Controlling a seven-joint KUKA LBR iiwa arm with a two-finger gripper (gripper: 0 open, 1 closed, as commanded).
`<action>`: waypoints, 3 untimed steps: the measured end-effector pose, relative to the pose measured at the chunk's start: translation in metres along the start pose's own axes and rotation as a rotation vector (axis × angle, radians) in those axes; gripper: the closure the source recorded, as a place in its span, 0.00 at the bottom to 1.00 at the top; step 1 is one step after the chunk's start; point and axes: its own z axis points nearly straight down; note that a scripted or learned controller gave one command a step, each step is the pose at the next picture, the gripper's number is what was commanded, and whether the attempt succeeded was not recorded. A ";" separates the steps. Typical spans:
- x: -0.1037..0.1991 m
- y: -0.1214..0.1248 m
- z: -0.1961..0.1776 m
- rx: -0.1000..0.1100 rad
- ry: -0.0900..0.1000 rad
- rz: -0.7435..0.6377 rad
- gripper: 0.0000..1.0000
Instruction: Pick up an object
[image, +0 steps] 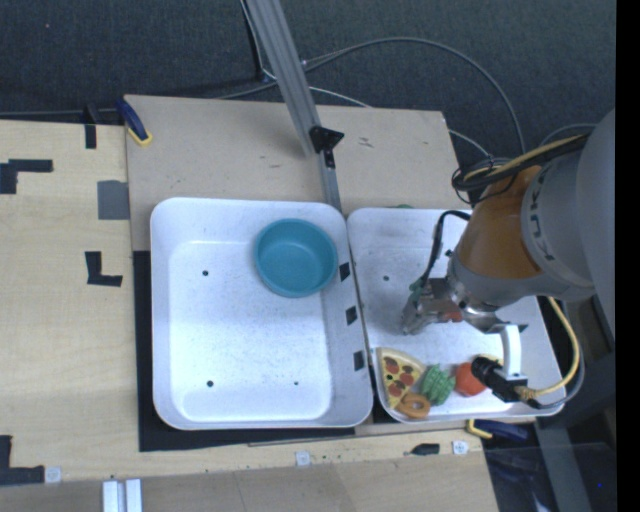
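Note:
My gripper (418, 310) hangs low over the middle of the right bin (385, 250), its tips close to the bin floor. Nothing shows between its tips. Along the bin's near edge lie a pizza slice toy (400, 379), a green toy (436, 383) and a red toy (467, 380), all just below the gripper and apart from it. A blue bowl (295, 257) sits in the far right part of the left bin (200, 330).
The arm's grey body and orange band (500, 245) cover the right side of the right bin. A metal pole (295, 90) slants down to the divide between the bins. Cables loop behind the bench.

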 end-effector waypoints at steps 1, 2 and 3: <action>-0.007 -0.003 -0.045 -0.004 -0.001 0.001 1.00; -0.011 0.006 -0.098 -0.005 -0.001 0.000 1.00; -0.011 0.007 -0.150 -0.005 -0.001 0.000 1.00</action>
